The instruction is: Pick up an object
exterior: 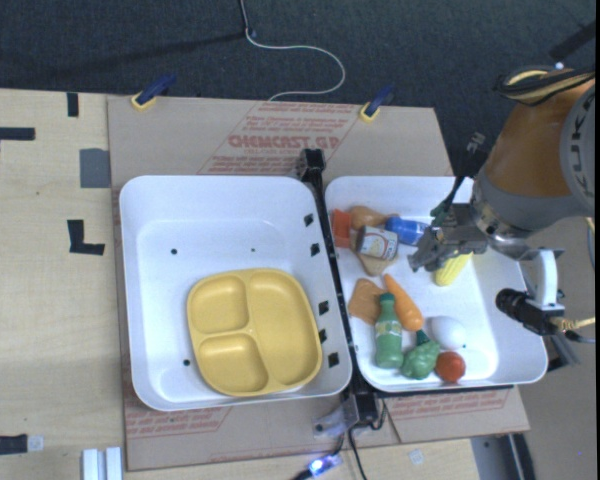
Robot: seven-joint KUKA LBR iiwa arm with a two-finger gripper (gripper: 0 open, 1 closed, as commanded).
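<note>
Nearest the lens, along the front wall of the right bin (485, 376): a red tomato (450, 366), a green broccoli piece (420, 358) just beside it and a green bottle (387, 333) touching the broccoli. Just behind these, a white egg (444, 330), an orange carrot (404, 303) and a brown piece (364, 300). In the left bin (150, 268), a yellow divided plate (252, 330) lying flat towards the front.

Mid-bin on the right, reaching in from the arm side, the gripper (438, 253), poised low over a yellow toy (450, 271) that pokes out just beneath it. Cannot tell whether spread or pressed together; nothing plainly seen pinched. Further back, a small labelled jar (377, 243), a blue piece (408, 230) and an orange piece (345, 220) near the shared wall. Beyond both bins, printed cardboard (280, 138) and a thin white cable (300, 53) on dark floor.

By the look of it, the approach step, with the yellow toy as likeliest target and no lift yet. Next move likely to call for a straight descent, a firm close around the toy without nudging the nearby jar or carrot, then a clean rise clear of the bin wall
</note>
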